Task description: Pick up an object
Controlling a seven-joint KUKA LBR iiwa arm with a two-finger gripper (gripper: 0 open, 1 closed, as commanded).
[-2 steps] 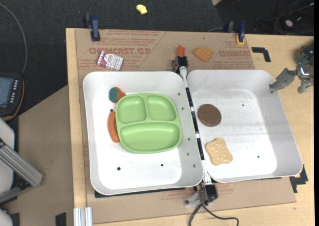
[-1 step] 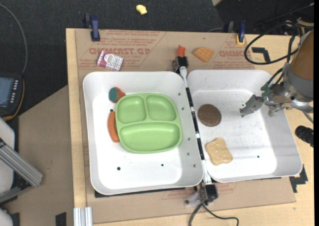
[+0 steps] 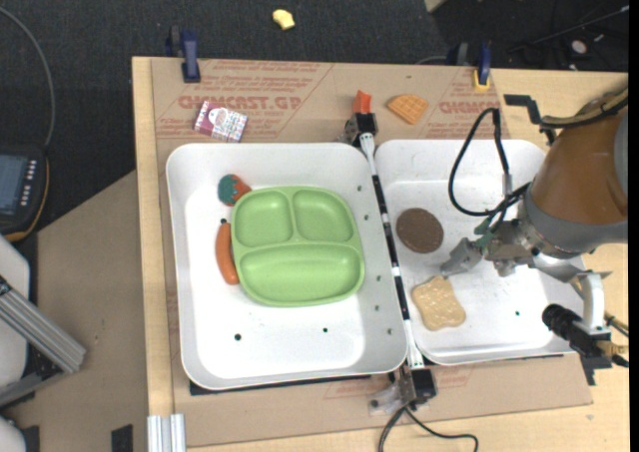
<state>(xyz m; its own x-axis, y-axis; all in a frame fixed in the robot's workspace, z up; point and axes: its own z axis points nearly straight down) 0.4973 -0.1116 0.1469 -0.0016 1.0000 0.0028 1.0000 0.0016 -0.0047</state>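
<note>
In the right white bin (image 3: 519, 335) lie a round dark brown disc (image 3: 419, 229) and, nearer the front, a tan toast-shaped piece (image 3: 439, 303). The gripper (image 3: 467, 256) hangs between them, grasping nothing. The left bin (image 3: 200, 320) bears a green divided plastic tray (image 3: 297, 245) and an orange sausage (image 3: 227, 251).

The arm (image 3: 584, 196) is grey with an orange band; a black cable (image 3: 469, 156) loops to its metal gripper (image 3: 466, 257).

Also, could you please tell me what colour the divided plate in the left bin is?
Light green; the divided plate shows best in the camera view.
</note>
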